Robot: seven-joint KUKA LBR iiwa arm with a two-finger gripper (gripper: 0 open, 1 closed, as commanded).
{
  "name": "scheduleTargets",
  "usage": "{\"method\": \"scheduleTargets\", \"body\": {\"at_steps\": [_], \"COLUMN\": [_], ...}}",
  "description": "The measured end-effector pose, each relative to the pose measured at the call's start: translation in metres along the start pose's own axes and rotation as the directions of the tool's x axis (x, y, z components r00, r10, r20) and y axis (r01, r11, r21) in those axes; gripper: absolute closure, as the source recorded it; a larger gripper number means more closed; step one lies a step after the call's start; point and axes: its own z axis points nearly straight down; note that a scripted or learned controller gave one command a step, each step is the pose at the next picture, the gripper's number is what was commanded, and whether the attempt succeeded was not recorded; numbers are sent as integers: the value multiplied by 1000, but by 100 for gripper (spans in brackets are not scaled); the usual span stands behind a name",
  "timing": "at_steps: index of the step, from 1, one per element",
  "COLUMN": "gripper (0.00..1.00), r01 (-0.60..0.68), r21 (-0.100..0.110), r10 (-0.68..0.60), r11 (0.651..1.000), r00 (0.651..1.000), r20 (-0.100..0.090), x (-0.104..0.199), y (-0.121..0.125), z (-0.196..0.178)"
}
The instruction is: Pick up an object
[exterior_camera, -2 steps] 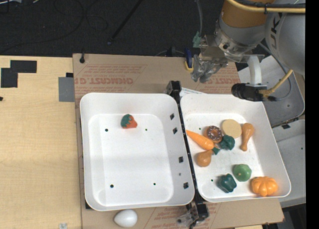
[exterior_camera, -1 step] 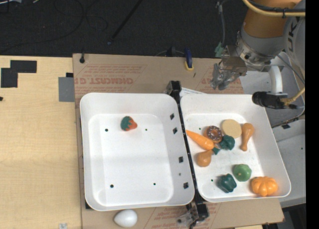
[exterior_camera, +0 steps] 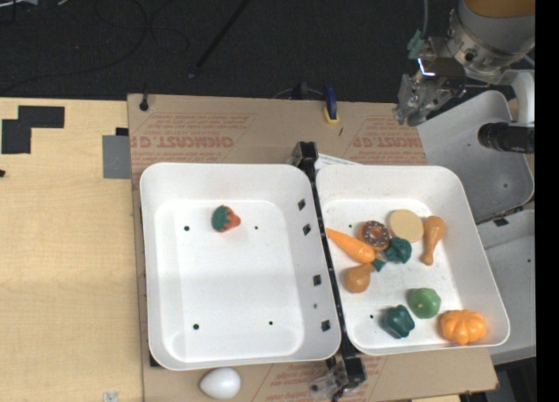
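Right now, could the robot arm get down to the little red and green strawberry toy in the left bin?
Probably yes. The small red and green strawberry toy lies alone in the left white bin, with nothing over or beside it. The tool hangs high beyond the right bin.

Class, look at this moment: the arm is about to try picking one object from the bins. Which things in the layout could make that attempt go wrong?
1. In the right bin, the carrot, donut and neighbouring pieces lie bunched together, so a grasp there may nudge or catch a second item.
2. The pumpkin sits near the bin's corner wall, which could block the gripper.
3. The small strawberry alone in the left bin could easily slip out.
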Motion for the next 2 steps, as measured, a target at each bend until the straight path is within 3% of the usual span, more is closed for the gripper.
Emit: {"method": "scheduleTargets", "body": {"at_steps": [1, 2], "gripper": [100, 100], "r01": [-2, -2], "r21": [-1, 3], "r10": [2, 2], "r11": [1000, 1000], "r00": [1000, 1000], "r20": [0, 0], "x": [-15, -29], "y": [0, 0], "z": [-81, -139]}}
